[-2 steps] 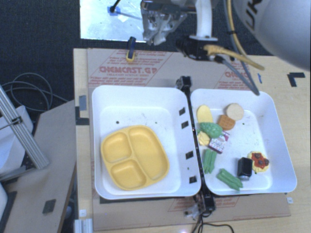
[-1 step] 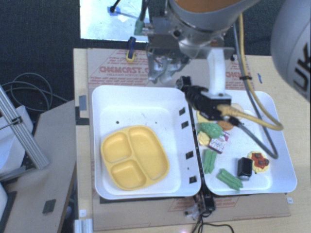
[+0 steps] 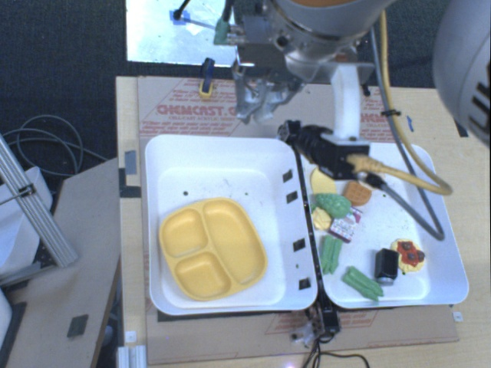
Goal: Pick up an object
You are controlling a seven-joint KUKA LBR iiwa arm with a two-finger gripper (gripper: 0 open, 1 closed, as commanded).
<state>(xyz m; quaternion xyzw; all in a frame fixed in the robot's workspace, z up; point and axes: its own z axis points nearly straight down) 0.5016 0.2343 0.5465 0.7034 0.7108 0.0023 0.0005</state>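
My gripper point(image 3: 258, 103) hangs high over the cardboard just behind the back rim of the left bin point(image 3: 230, 156), with nothing visible in it. The right bin point(image 3: 437, 228) holds several small toy foods: a yellow piece point(image 3: 322, 181), an orange cookie point(image 3: 357, 193), a leafy green piece point(image 3: 332, 204), a red and white packet point(image 3: 347, 227), a green pepper point(image 3: 330, 253), a green pod point(image 3: 362, 282), a black block point(image 3: 386, 266) and a yellow and red pizza piece point(image 3: 407, 255).
A yellow divided plate point(image 3: 211, 248) lies in the left bin. A black fitting point(image 3: 322, 148) with yellow and grey cables point(image 3: 406, 176) trails over the back of the right bin. A blue and yellow clamp point(image 3: 206, 78) sits on the cardboard behind the bins.
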